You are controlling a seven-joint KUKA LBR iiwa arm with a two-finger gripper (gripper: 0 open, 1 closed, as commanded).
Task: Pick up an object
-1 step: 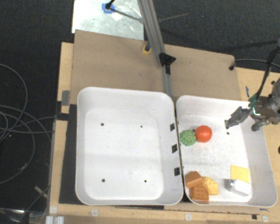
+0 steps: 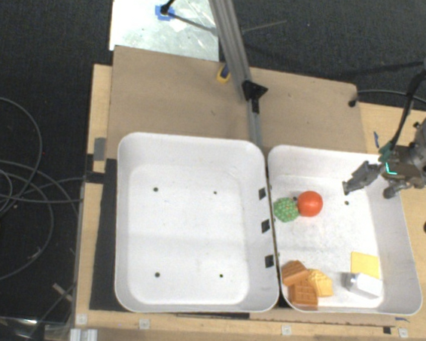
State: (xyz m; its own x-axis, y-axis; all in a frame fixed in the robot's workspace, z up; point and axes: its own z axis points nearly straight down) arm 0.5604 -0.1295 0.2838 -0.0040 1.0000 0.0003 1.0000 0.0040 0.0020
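Red ball (image 2: 310, 203) perhaps well left of fingers (image 2: 374, 183)

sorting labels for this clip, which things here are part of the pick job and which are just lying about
Job: gripper, red ball, green ball, waffle toy, yellow block, white block, right bin.

Lying about: left bin, cables, tripod pole.

Bright, even overhead light. The white bins (image 2: 192, 224) look slightly washed out, shadows are faint, and the whole view is somewhat soft and grainy.
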